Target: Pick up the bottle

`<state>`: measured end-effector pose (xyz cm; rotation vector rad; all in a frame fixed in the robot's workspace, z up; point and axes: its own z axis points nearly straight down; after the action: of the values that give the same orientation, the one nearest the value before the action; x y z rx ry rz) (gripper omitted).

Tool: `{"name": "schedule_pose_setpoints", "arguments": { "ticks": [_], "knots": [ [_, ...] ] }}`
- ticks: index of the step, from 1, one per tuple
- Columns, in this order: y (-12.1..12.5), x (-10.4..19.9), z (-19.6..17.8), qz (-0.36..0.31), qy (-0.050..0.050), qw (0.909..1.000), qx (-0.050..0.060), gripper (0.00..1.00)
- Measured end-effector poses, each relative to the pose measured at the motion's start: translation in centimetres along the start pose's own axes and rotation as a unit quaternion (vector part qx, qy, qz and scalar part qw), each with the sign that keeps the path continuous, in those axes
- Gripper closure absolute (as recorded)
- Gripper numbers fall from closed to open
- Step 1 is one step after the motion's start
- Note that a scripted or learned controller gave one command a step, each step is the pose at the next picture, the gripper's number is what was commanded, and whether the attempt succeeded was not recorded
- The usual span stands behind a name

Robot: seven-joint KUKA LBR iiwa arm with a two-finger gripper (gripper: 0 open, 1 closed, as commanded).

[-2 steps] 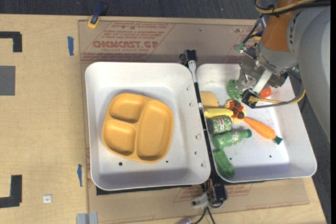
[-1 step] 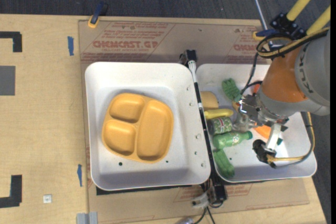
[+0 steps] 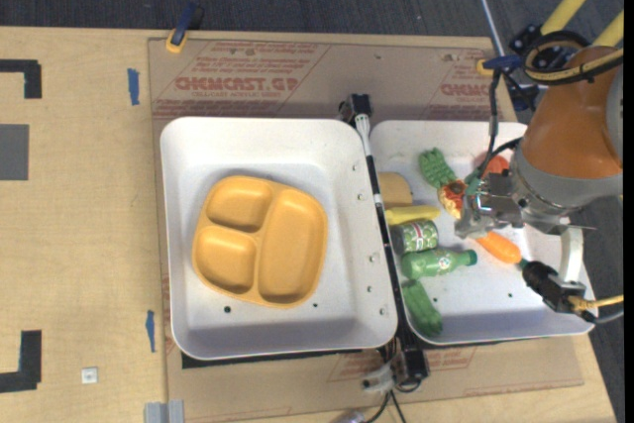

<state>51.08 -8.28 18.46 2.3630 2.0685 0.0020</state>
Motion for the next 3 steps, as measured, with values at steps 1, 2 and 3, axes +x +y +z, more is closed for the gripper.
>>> {"name": "schedule_pose_setpoints", "arguments": {
  "ticks": [1, 2, 3],
  "knots": [
    [-2.1, -0.4, 0.0, -0.147, 0.001, 0.9892, 0.001, 1.0],
    [-0.9, 2.7, 0.0, -0.311, 0.0, 0.9505, 0.0, 1.0],
    [1.4, -2.7, 9.5, -0.363, 0.0, 0.9318, -0.001, 1.0]
  ]
}}
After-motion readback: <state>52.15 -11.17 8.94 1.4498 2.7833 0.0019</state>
